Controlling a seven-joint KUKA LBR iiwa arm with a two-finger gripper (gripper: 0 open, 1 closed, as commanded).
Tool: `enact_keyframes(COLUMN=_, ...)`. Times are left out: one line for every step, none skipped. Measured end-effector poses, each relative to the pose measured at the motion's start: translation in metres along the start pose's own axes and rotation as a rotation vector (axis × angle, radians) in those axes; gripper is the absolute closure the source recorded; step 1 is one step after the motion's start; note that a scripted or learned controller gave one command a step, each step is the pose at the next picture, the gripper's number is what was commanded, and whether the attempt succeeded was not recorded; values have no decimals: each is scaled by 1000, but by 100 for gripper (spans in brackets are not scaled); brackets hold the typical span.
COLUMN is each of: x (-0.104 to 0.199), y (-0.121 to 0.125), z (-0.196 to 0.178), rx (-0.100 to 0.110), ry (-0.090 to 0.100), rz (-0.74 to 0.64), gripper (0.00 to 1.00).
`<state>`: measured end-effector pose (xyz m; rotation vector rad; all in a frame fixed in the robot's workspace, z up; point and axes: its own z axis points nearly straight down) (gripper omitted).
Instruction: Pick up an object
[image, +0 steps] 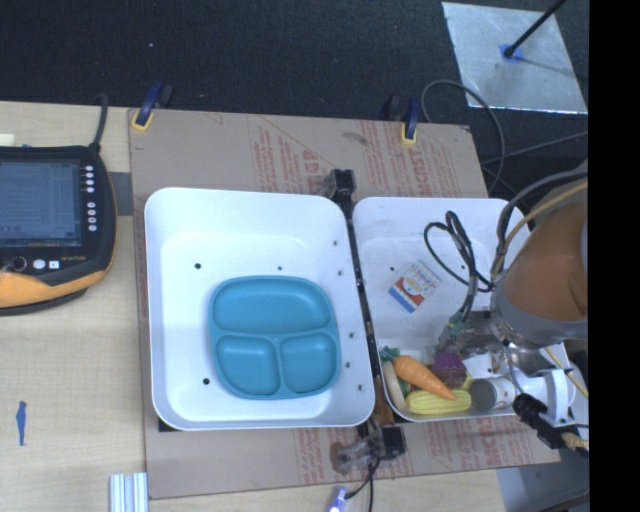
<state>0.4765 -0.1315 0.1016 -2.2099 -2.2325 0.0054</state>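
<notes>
In the right bin (400, 225), several toy foods lie along the near wall: an orange carrot (422, 376), a yellow corn cob (436, 403) and a purple piece (450, 367). A grey cylinder (484, 393) lies beside the corn. A small white packet with red and blue print (414, 285) rests in the bin's middle. My gripper (463, 340) hangs low over the bin's near right part, just above the purple piece, under the grey and orange arm (545, 270). Black cables loop off the wrist.
The left bin (180, 230) holds a blue divided plate (273, 335). A teach pendant (50, 225) lies on the bench at far left. Clamps (148, 105) hold the cardboard underlay at the back.
</notes>
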Motion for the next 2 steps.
enact_keyframes(x=32, y=0, z=-89, rx=-2, ry=3, rz=5, gripper=100)
enact_keyframes(x=76, y=79, z=-90, rx=0, ry=3, rz=7, gripper=100)
